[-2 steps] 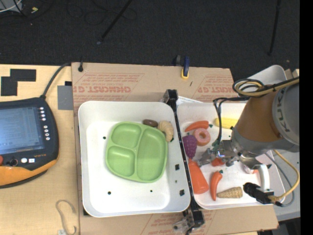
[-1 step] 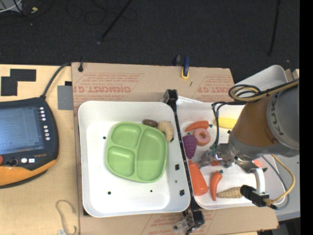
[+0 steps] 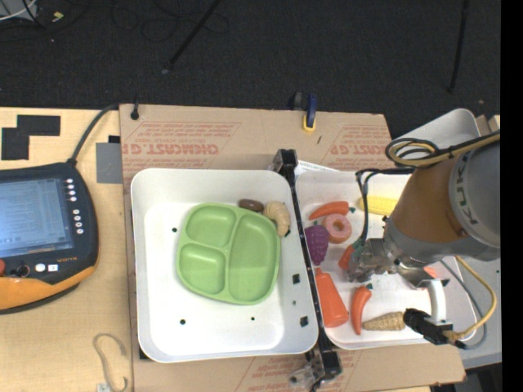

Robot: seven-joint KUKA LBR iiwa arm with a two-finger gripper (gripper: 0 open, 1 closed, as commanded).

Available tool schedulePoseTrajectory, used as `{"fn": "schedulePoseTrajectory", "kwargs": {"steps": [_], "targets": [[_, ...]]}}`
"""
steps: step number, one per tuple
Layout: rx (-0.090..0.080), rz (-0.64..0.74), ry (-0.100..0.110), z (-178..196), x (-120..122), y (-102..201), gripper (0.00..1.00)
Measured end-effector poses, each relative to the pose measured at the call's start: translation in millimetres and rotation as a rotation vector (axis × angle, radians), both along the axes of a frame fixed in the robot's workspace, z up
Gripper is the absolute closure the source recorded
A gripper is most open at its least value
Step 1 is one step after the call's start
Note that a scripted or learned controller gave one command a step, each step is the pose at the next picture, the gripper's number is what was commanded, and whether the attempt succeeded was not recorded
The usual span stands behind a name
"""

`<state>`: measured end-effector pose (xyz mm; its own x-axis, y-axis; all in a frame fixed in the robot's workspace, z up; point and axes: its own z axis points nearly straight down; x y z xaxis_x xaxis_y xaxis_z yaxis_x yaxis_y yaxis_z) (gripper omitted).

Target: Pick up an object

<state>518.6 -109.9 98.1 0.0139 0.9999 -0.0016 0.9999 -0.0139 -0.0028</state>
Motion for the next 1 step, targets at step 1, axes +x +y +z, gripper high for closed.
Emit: {"fn": "schedulePoseTrajectory", "kwargs": {"steps": [1], "targets": [[0.001, 0.010, -0.005, 63.0, 0.3, -0.8, 1.00]]}}
